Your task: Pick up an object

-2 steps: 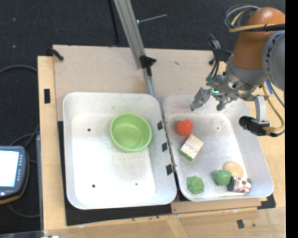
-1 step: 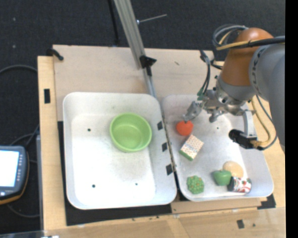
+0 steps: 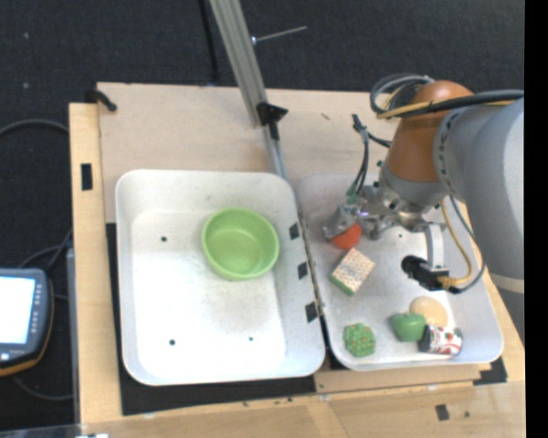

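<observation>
Orange-red object located in upper left part of right bin, directly at tip of gripper — touching or just beneath; finger spacing not discernible, grasp unconfirmed; no clear long axis on that rounded object. Just below and right in frame: tan patterned block, tilted, close enough to crowd a descent. Further toward lower frame: green knobbly ball, green rounded piece, pale-and-red item — well apart. Left of centre: green bowl in left bin, across the divide, no obstruction.
</observation>
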`<action>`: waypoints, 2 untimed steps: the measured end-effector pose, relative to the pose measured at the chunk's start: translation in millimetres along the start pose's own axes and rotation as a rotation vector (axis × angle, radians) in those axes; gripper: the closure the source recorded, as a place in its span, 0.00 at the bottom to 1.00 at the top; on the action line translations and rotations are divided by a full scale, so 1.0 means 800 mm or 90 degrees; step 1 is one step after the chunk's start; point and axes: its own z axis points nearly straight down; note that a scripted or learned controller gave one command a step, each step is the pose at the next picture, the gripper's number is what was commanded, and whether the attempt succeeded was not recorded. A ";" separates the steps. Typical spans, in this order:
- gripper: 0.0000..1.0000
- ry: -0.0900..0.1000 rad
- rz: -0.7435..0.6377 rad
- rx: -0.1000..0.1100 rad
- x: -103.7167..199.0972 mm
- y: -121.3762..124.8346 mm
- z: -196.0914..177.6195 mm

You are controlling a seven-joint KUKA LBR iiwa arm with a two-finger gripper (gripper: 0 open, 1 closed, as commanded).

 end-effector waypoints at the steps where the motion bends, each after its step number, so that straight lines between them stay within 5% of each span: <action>1: 0.00 0.001 0.001 -0.003 -0.001 0.000 -0.002; 2: 1.00 0.001 0.003 -0.005 -0.002 0.001 -0.016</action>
